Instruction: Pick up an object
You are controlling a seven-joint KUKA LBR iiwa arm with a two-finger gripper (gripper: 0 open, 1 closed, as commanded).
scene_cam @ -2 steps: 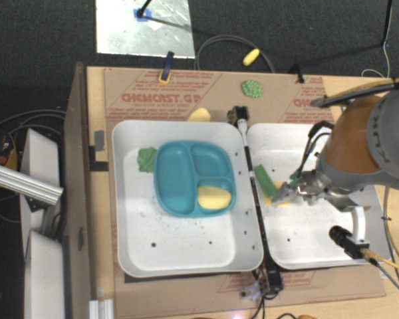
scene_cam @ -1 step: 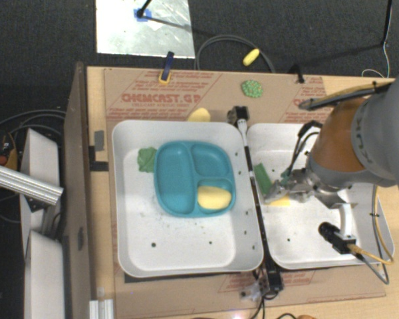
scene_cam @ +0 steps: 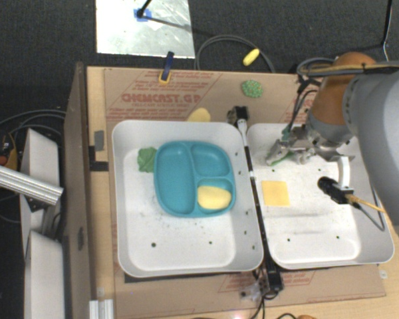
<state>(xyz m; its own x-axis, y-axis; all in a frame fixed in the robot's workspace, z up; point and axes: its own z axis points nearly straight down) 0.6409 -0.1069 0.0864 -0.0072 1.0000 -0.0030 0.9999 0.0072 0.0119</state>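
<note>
A flat yellow square lies in the right bin by its left wall, with no clear long axis. The gripper hovers at the bin's far wall. I cannot tell whether it is clenched. The arm hides the bin's right wall.
</note>
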